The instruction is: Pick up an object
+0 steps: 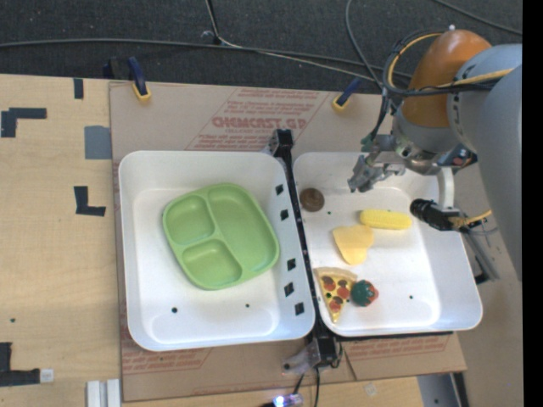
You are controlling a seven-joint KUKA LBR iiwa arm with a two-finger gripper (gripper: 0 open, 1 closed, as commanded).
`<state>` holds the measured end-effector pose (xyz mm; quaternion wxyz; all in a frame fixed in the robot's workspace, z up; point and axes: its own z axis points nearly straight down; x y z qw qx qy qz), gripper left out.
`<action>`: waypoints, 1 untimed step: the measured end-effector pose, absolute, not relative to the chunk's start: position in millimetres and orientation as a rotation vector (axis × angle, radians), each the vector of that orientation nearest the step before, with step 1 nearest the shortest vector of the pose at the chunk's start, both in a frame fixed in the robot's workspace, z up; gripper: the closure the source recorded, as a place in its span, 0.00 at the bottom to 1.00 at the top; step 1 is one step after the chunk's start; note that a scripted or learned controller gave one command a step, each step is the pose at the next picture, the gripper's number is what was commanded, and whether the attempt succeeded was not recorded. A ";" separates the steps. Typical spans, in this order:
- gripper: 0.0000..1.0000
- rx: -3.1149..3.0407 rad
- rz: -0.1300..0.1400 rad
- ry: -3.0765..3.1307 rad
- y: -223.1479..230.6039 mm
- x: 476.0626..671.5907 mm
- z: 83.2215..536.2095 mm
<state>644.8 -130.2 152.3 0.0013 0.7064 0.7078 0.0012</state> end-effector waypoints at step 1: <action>1.00 2.216 0.005 2.222 -123.6 653.8 202.1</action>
